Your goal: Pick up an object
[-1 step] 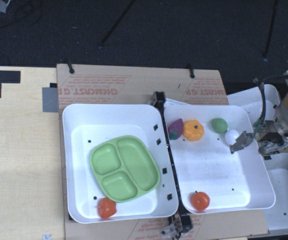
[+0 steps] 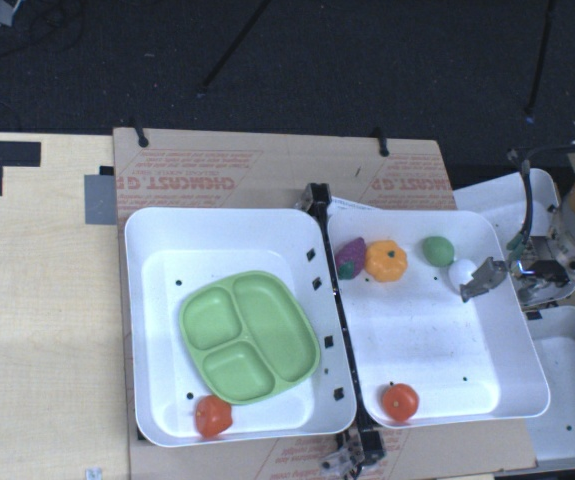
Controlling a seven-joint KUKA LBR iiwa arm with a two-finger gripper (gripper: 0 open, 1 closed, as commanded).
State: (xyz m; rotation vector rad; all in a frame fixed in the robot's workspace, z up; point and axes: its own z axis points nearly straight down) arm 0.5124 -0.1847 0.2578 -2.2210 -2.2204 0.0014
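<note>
White ball (image 2: 462, 271) is looking like the nearest target — it is sitting in the right bin (image 2: 437, 368) near the far right wall, just beside the green ball (image 2: 439, 249) and right at the gripper (image 2: 483, 280) tip. Gripper is reaching in over the bin's right rim; can't tell whether its fingers are spread or pressed together at this angle, and nothing is visibly sitting between them, so I'm not calling it a hold.

How I'd be doing this step:
- centring over the white ball before descending — it's round and will likely be rolling off if only one finger is touching it
- keeping clear of the green ball and the bin wall; both are crowding the approach
- closing low, at or below the ball's widest point, then lifting straight up

Fallbacks if that one is slipping: orange pepper (image 2: 386, 261), touching or nearly touching the purple piece (image 2: 350, 257) by the divider, and a red tomato (image 2: 400, 401) lying alone near the front wall — the easiest to approach, well apart from everything.

Target look: small, smooth, plain white, low contrast against the white bin floor, partly merging with it.

Left bin (image 2: 157, 268) is holding a green tray (image 2: 249, 337) and another tomato (image 2: 213, 415).
</note>
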